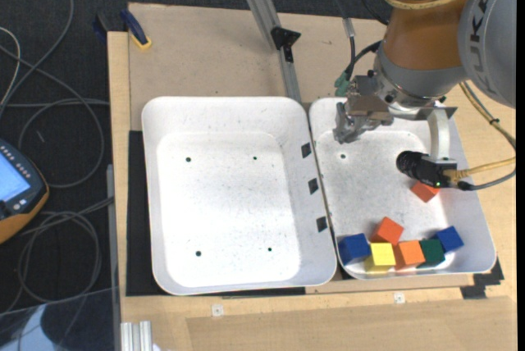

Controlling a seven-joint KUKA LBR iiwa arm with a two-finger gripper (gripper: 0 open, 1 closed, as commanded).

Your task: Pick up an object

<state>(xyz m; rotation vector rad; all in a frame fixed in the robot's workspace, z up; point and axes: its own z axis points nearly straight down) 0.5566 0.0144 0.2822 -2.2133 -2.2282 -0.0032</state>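
My gripper hangs over the far left part of the right bin, its metal fingers pointing down with nothing visible between them. Several small blocks lie along the bin's near edge: a blue one, a yellow one, an orange one, another orange one, a green one and a blue one. A further orange block lies apart at the right, beside a black cylinder on the arm. All the blocks are well away from the gripper.
The left bin sits beside the right one, with black clips along the shared edge. A slanted metal pole crosses the bench behind the bins. Cables loop off the arm at the right.
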